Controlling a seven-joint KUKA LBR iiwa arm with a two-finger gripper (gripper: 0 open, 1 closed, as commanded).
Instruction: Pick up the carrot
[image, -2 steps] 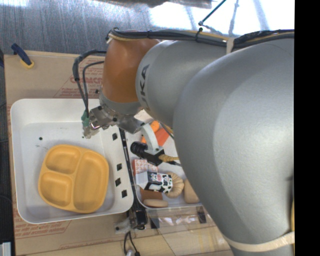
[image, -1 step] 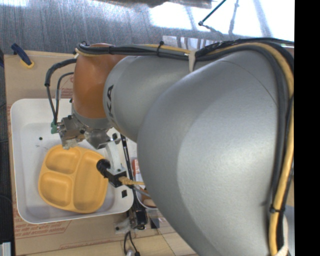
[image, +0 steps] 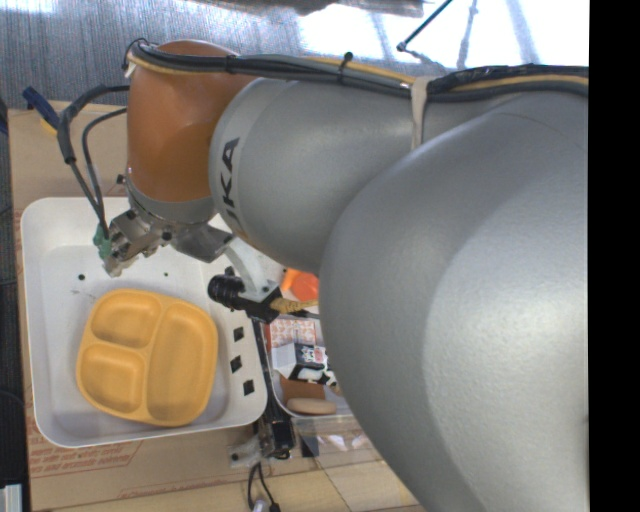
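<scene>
The grey arm fills most of the picture, sweeping in from three o'clock, its orange band up at eleven o'clock. Below the band the wrist ends in the gripper, which hangs over the far part of the left bin, at about nine o'clock in the frame. Whether the claw is open or closed I cannot tell, and nothing can be seen held in it.

A yellow divided plate lies in the left bin at about eight o'clock, just below the gripper and apart from it.

The carrot looks to be the orange piece peeking out from under the arm near the centre of the frame, in the right bin; most of it is hidden. Below it, toward six o'clock, lie a printed packet and a tan oval thing.
</scene>
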